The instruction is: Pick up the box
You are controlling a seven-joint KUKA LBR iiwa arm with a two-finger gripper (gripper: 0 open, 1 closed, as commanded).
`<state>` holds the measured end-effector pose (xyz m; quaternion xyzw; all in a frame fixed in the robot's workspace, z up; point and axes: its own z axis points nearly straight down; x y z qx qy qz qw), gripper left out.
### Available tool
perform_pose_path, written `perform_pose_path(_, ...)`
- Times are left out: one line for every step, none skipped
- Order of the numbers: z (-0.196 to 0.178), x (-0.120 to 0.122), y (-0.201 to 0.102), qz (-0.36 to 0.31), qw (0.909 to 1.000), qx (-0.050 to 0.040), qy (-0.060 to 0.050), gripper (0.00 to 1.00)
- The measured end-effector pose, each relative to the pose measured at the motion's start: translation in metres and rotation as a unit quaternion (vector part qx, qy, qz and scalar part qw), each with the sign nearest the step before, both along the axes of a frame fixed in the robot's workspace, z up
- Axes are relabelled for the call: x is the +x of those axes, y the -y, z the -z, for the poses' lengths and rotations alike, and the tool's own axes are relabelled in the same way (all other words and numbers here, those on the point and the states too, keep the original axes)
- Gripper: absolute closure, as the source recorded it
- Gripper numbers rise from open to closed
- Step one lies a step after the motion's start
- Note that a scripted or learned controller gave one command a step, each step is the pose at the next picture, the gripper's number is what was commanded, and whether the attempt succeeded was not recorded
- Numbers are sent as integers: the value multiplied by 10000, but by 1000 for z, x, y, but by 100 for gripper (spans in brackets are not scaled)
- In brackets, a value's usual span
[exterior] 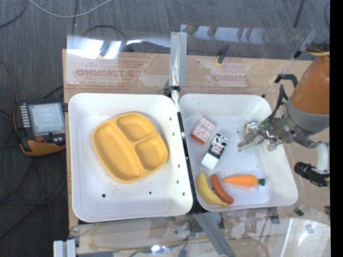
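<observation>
The arm reached in from the right, its claw (251, 138) hanging over the right bin (252, 103) near the far right side. Its fingers stood apart with nothing between them. The box (203, 129), small and orange-red, lay flat in that bin close to the divider, well apart from the claw. Just beside it lay a black-and-white carton (214, 151). Nearer the front edge sat a banana (208, 190), a sausage (222, 189) touching it, and a carrot (243, 180). The left bin (86, 197) held a yellow divided plate (130, 146).

One fixed camera looks down slantwise on both bins (80, 143).
</observation>
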<state>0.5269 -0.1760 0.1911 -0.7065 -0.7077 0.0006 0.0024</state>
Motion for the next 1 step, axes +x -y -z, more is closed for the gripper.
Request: perform_pose_path(-91, 42, -29, 53, 10000, -18, 7, 0)
